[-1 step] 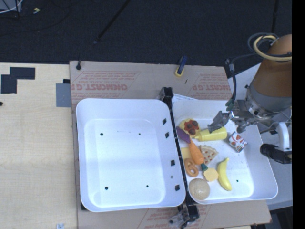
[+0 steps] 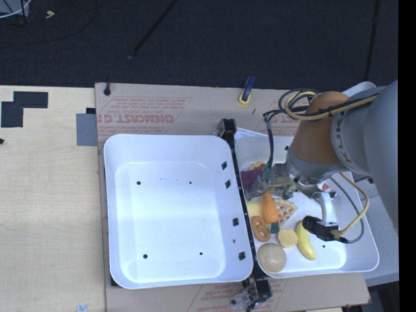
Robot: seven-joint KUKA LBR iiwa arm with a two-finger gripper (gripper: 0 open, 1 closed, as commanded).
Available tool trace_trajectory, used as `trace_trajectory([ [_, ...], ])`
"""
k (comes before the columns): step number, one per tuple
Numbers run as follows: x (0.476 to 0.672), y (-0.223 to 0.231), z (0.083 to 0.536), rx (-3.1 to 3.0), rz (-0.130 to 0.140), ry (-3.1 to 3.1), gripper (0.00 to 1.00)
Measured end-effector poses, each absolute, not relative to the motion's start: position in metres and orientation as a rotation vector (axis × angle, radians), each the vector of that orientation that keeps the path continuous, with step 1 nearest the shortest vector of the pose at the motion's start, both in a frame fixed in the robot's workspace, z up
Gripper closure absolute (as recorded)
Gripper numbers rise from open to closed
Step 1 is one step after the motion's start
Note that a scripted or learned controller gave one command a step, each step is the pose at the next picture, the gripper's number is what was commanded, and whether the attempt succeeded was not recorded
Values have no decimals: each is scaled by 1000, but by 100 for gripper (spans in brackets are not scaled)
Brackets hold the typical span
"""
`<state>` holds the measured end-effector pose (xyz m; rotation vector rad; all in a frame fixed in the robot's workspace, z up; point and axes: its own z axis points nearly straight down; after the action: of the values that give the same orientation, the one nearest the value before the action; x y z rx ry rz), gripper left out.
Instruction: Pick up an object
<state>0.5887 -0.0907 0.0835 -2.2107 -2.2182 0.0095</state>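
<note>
1. Lowest in the frame, at the bottom edge of the right bin [image 2: 364,265], lies a round pale beige ball [image 2: 272,258], with a small yellow round piece [image 2: 288,238] just above it and a yellow banana [image 2: 306,240] to its right.
2. An orange pretzel-like ring [image 2: 260,229] sits just left of these, and an orange carrot-shaped piece [image 2: 269,207] stands above it, touching a tan pizza-like slice [image 2: 285,209].
3. Purple and yellow bits [image 2: 255,173] lie higher, near the divider between the two bins.
4. All the loose things crowd the left half of the right bin, so any pick has to be made from this heap; the left bin [image 2: 120,174] bears none, which suits it as a drop place, in my judgement.
5. Reaching in from the right of the frame, the grey arm [image 2: 370,135] bends down over the heap, its orange band [image 2: 318,135] above the wrist.
6. Its gripper [image 2: 281,182] hangs low, just above the carrot-shaped piece; the wrist hides its tip, so I cannot tell how wide it stands or whether it holds anything.
7. Red print on the cardboard [image 2: 146,117] above the left bin is upside down and blurred; I cannot read it reliably.
8. A blue and yellow clamp [image 2: 246,91] pins the upper edge of the board.
</note>
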Motion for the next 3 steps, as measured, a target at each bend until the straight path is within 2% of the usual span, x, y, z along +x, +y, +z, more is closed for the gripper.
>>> trace_trajectory([
  [1, 589, -95, 102, -2225, 5, -2211, 100],
  [2, 589, -95, 101, -2227, 5, -2210, 0],
  [3, 617, -8, 192, -2221, -1, -2228, 0],
])
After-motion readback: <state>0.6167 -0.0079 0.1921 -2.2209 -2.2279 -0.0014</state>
